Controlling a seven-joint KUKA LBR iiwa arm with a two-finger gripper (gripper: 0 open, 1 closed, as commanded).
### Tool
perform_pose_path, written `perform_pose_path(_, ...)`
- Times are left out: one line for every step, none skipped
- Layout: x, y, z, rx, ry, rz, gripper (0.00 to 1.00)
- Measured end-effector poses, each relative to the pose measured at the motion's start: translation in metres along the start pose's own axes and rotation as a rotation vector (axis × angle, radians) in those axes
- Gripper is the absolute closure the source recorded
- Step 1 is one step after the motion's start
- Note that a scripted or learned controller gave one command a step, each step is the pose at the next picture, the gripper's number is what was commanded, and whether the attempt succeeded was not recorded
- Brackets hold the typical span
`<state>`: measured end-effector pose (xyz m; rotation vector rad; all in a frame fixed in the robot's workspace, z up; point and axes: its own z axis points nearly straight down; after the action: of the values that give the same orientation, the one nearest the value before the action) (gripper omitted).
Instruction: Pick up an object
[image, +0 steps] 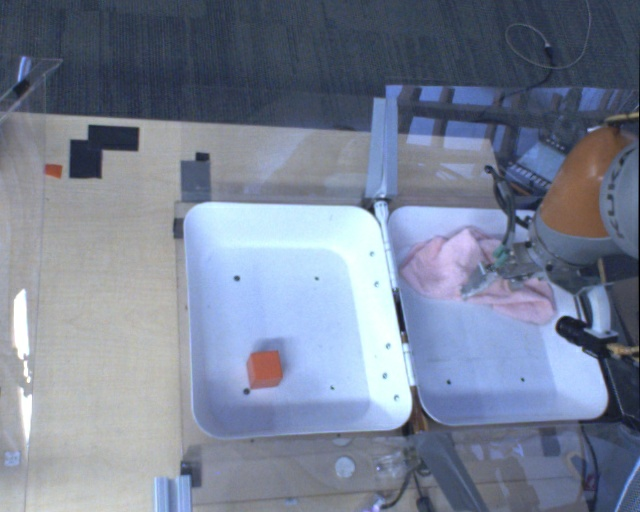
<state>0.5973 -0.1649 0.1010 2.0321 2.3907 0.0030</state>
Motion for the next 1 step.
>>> perform_pose_path(0.0103, 0.0061, 0.0087, -0.009, -0.007, -0.051, 0.0)
